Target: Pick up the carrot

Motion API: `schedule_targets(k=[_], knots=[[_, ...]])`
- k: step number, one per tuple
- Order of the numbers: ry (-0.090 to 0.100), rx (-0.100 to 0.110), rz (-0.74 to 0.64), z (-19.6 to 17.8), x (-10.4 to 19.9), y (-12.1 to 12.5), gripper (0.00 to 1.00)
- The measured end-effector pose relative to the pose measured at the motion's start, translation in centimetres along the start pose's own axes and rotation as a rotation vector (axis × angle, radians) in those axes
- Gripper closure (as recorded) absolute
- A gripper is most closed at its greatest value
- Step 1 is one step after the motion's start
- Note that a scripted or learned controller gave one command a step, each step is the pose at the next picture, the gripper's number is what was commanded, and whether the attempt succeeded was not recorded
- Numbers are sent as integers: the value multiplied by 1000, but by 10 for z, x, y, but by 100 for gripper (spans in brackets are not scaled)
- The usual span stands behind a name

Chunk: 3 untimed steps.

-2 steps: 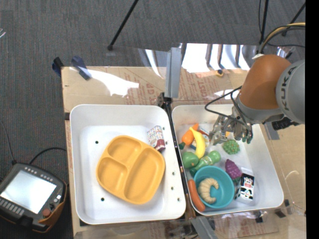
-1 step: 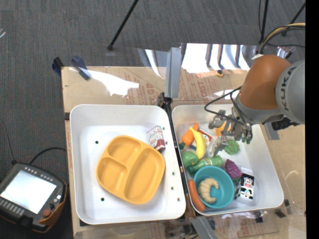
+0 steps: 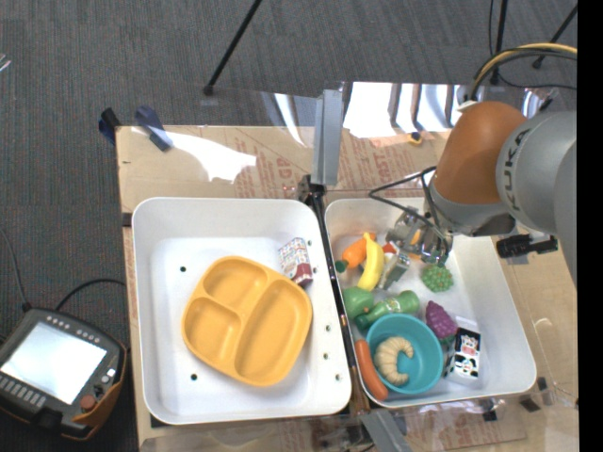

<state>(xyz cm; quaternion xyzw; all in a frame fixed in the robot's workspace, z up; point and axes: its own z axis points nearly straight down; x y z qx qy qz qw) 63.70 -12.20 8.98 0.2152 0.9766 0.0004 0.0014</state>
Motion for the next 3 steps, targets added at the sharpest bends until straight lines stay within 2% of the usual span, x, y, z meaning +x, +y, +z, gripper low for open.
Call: schedule_targets(k=[1,2,3], knots=[[1,2,7,1,28,31,0],[-1,-1,-485,1,16,30,0],[-6,-2,-617,-1,43,29,0]])
